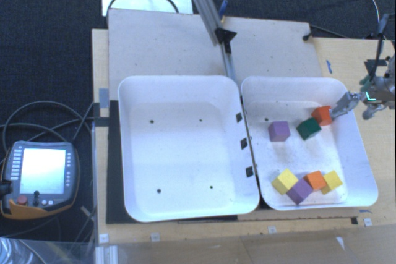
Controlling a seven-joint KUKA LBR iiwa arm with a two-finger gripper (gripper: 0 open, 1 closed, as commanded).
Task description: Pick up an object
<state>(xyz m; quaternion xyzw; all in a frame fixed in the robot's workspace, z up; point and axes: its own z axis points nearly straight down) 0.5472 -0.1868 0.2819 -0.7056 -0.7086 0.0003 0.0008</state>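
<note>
camera view: pincer [342,107] at right of frame, tip touching the orange cube [322,114] in the right bin [359,151]; can't tell if it's spread or pinching. green cube [309,128] sits just beside the orange one. judgement: centre on orange alone, keep off green, then close and lift straight.
</note>
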